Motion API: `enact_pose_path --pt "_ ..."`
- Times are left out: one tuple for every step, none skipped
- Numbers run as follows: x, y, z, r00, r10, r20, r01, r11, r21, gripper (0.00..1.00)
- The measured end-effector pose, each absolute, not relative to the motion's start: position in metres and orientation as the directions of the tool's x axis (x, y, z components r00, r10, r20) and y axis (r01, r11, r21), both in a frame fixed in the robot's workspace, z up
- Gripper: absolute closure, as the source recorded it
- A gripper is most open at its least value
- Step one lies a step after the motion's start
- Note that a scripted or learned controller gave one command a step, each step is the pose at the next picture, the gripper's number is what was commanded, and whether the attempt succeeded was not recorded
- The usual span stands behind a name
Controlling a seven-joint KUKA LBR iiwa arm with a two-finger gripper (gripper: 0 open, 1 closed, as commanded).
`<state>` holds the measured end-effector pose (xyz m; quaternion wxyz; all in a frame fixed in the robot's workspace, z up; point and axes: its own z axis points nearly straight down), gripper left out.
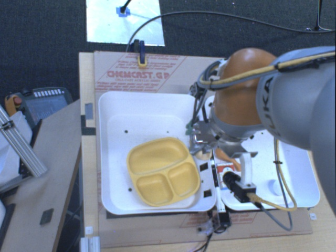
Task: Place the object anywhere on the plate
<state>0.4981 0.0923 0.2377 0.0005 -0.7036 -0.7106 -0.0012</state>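
**Robot arm hanging over the seam between two bins, orange object beneath it, yellow plate waiting alongside**

The gripper (206,143) is hanging low at the inner edge of the right bin (300,190), almost over the wall it shares with the left bin (118,140). The arm's bulky orange and grey wrist is covering most of it, so it is not possible to tell whether the gripper is wide, narrow or holding anything.

Just beside the gripper, towards the arm and slightly nearer the camera, the orange object (229,155) is lying on the white floor of the right bin. It is showing as a short, slim, bright orange sliver, angled, partly tucked under the wrist; its full shape is hidden. A small red patch is peeking out just below it, too small to identify.

On the gripper's other side, close by in the left bin, the yellow plate (157,159) is sitting flat. It is a rounded tray with one large compartment and two smaller ones.

Risks, as a judgement: the object is looking thin and low, so a closing gripper may be slipping over it or pinching only its tip. Carrying it across, the gripper or the object may be catching the bin wall. A black cable (239,189) trailing near the gripper could be snagging.
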Motion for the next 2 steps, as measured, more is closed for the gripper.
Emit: enact_pose_path --pt "0.4873 0.1426 0.2359 -0.010 1.000 0.003 1.000 0.010 0.000 1.00" --pt "0.4880 0.1394 0.2360 -0.004 1.000 0.001 1.000 0.004 0.000 0.00"
